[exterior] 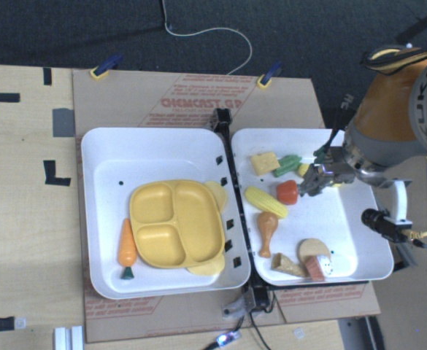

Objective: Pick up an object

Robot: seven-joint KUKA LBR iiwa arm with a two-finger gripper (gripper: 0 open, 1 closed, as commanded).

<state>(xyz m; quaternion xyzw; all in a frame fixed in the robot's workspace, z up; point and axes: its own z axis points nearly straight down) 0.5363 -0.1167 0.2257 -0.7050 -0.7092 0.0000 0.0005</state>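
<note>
A pale wooden tabletop (23, 217) with black tape marks fills the left, and a cardboard sheet (191, 100) lies under both bins. The left bin (96, 148) is a shallow white tray with rounded corners; an orange toy carrot (127, 245) lies along its left wall, just beside a glossy yellow divided plate (177, 221) that takes up most of the floor, leaving bare room along the upper edge. A black clip strip (231, 188) joins the two bins. In the right bin (366, 265) the toys crowd the left half: a yellow cheese-like wedge (265, 163) and a green piece (289, 162) near the top, a yellow corn cob (266, 200) below them, a smooth red tomato-like piece (287, 192) beside the cob, a tan drumstick (266, 230) under it, and a bread slice (313, 249) with other small pieces near the lower rim. The right half of that bin's floor lies open. The dark pincer (317, 177) hangs low just right of the red piece, close to it; whether its tips are spread or pressed together cannot be told, and nothing is seen between them. The grey arm (392, 126) with its orange band rises at the right edge.
</note>
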